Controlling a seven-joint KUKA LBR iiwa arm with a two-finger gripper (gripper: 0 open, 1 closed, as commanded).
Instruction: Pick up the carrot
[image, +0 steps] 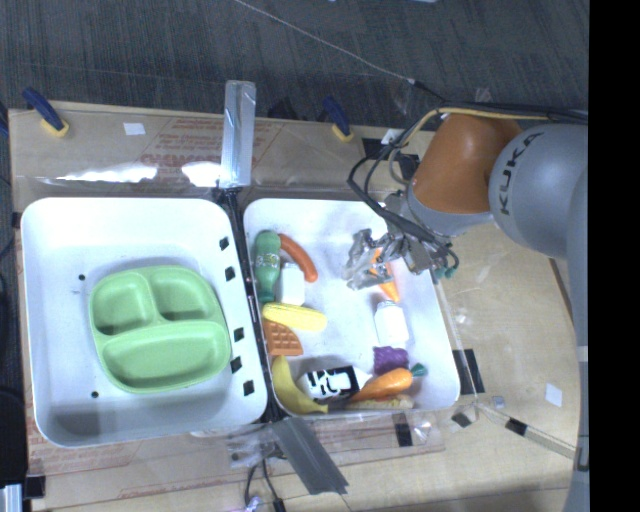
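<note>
- Looking down on my two white bins, I find the carrot (387, 383) lying near the front wall of the right bin (335, 212), its orange body pointing left and its green top toward the bin's right corner.
- Crowding it, a purple bunch of grapes (391, 357) sits just behind it, touching or nearly so, and a black-and-white block (331, 381) lies just to its left.
- A banana (291, 388) curves along the front left corner, beside that block.
- Further back on the left side I see a waffle-like piece (282, 340), a yellow corn-like piece (294, 317), a green vegetable (266, 262) and an orange-red sausage shape (299, 256).
- A small white bottle (390, 322) with an orange cap lies between the grapes and my gripper (372, 258).
- My gripper hangs over the back right part of the right bin, well apart from the carrot; something small and orange shows at its tip, but I cannot tell whether the claw is spread or closed.
- The grey arm (535, 185) comes in from the right, its orange band (455, 165) above the wrist, with black cables looping beside it.
- The left bin (45, 300) holds a green divided tray (157, 328).
- Both bins rest on a pale bench (510, 340) with a dark floor behind.
</note>
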